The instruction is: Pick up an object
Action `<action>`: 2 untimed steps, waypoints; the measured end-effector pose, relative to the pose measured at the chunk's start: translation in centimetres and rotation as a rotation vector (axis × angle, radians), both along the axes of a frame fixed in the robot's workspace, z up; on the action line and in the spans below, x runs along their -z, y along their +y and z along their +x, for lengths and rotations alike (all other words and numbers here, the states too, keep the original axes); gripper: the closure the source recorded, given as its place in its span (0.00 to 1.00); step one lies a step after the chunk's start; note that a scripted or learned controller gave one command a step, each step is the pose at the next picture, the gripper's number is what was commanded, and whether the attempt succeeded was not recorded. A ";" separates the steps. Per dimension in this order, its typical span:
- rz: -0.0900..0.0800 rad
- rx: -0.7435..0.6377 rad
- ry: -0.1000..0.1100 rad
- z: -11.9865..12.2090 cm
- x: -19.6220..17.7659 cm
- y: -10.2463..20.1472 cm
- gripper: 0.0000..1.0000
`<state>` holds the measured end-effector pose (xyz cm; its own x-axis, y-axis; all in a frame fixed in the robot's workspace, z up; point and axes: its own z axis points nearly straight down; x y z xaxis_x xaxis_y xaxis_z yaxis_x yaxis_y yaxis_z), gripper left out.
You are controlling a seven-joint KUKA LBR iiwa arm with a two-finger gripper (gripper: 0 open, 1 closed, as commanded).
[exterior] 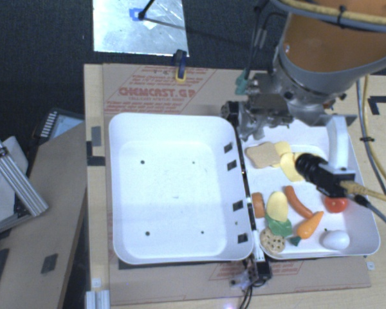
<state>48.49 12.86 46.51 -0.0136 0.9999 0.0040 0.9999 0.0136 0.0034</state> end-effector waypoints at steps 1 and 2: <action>-0.005 0.016 -0.007 9.8 -4.3 -2.7 1.00; 0.000 0.005 -0.002 -0.1 -7.3 0.7 1.00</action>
